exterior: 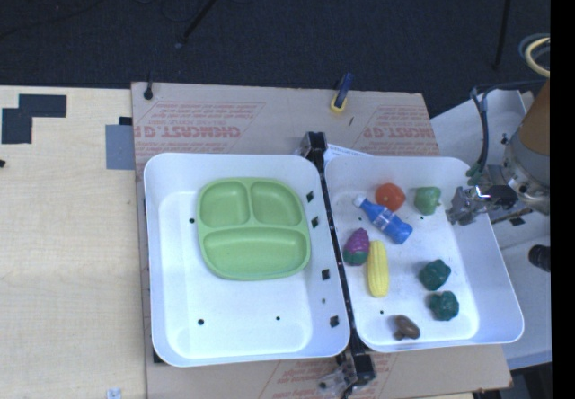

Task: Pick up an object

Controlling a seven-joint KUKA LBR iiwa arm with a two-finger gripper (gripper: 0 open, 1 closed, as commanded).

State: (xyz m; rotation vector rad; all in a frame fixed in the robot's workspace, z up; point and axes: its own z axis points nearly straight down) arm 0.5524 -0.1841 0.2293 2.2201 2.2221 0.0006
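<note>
Nearest the camera, at the bottom edge of the view, a small metal clamp (pixel 346 379) sits where the two bins meet. Beneath everything lies the bench (pixel 63 244), pale wood, with a brown cardboard sheet (pixel 234 123) printed in red spread over its middle.

On the cardboard stand two white bins, touching along a black divider. The left bin (pixel 175 316) holds a green sectioned plate (pixel 253 228), lying flat toward its upper half. The right bin (pixel 490 298) holds the small objects: a blue bottle (pixel 384 219) tilted on its side near the centre, an orange ball (pixel 390 196) just above it, a light green piece (pixel 427 199) to the right of the ball, a purple piece (pixel 358 246) touching a yellow corn cob (pixel 377 268), two dark green pieces (pixel 434 274) (pixel 443 305) near the right wall, and a brown lump (pixel 406 327) at the front.

The arm enters from the right, and the jaws (pixel 464 207) hang over the right rim of the right bin, just beside the light green piece. Whether they are spread or closed cannot be told; nothing is seen between them.
</note>
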